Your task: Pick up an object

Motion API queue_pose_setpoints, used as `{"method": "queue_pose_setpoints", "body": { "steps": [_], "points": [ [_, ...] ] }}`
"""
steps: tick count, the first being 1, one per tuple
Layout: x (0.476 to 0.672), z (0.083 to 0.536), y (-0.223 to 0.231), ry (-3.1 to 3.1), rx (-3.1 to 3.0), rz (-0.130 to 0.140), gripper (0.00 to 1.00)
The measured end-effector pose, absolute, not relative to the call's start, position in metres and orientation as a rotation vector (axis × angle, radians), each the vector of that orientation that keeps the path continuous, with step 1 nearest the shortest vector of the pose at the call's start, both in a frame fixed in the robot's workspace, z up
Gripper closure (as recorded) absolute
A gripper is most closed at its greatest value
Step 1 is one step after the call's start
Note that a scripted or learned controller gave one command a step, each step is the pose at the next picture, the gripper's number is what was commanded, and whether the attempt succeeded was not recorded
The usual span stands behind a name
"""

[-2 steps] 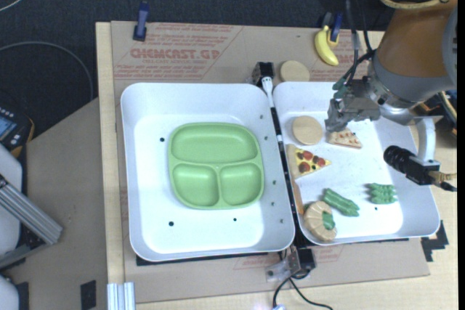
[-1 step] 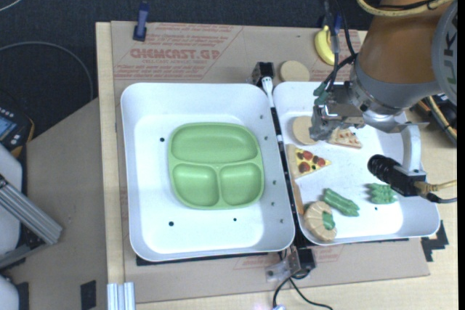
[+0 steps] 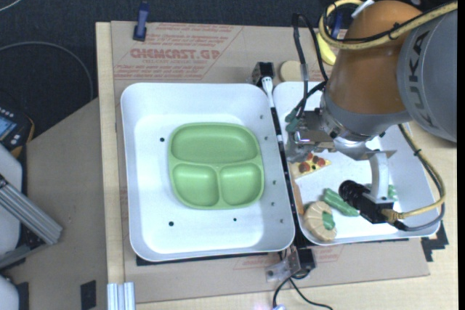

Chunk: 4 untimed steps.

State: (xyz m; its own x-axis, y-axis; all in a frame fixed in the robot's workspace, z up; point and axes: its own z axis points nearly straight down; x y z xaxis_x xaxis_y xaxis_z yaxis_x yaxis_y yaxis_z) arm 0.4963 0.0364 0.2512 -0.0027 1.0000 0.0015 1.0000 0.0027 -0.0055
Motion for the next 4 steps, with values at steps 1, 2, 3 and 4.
{"method": "queue_pose_setpoints", "body": {
  "steps": [1, 2, 3, 4],
  "points": [
    [0.480, 0.362, 0.042, -2.229, -2.222, -0.012, 1.00],
    [0.480, 0.373, 0.041, -2.225, -2.223, -0.004, 1.00],
    [0.479, 0.364, 0.034, -2.219, -2.222, 0.003, 1.00],
    [0.479, 0.342, 0.034, -2.218, -2.221, 0.003, 1.00]
  ]
}}
